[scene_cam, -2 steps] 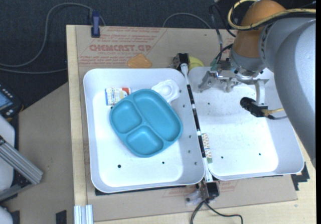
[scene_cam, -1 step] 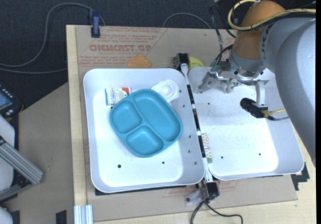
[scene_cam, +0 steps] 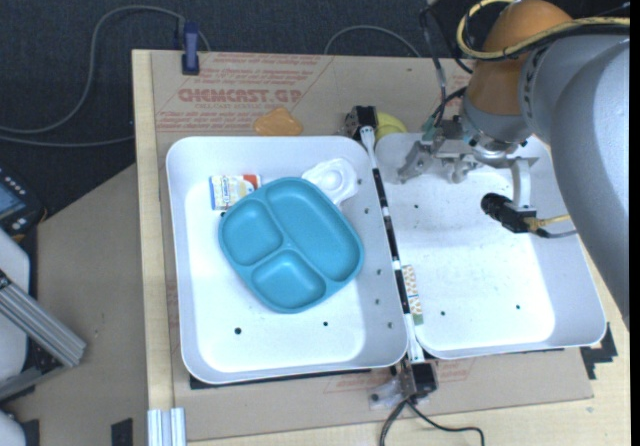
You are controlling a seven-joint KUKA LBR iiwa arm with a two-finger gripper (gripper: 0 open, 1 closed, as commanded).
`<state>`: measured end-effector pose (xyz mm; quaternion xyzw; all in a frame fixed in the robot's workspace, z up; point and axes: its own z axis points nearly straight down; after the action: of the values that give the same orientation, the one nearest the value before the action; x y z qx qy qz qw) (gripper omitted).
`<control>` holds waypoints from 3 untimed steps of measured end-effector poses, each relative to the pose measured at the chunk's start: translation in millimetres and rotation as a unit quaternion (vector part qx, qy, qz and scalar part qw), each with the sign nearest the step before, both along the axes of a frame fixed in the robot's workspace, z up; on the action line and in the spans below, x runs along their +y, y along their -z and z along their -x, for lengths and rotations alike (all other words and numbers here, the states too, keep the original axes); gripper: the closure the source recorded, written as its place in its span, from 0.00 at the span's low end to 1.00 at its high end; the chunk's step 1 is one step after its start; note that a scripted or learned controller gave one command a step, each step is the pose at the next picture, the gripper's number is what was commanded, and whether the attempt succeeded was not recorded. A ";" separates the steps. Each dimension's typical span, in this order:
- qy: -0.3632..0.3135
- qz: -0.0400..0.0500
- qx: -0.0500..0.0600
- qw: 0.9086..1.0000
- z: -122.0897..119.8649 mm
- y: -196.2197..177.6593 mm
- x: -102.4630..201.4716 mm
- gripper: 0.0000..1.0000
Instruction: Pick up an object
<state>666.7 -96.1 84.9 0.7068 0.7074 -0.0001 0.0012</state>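
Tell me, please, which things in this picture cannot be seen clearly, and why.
- Small carton in the left bin, camera view: the blue divided plate covers its lower edge; print too small to read.
- White lid-like piece: partly under the same plate; its full shape is unclear.
- Pincer over the right bin: the wrist hides most of it.
- Yellow thing behind the bins: half hidden by the bin rim.

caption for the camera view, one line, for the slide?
Arm's pincer low over the far corner of the right bin; blue tray, small carton and white cup in the left bin.
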 end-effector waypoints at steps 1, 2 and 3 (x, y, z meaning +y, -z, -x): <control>0.000 0.000 0.000 1.000 0.0 0.0 -6.3 0.00; 0.000 -0.001 0.001 1.000 0.1 -0.1 3.6 0.00; 0.000 0.000 0.001 1.000 0.2 -0.1 2.9 0.00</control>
<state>666.6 -93.2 85.0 0.7067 0.7075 -0.0006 0.0003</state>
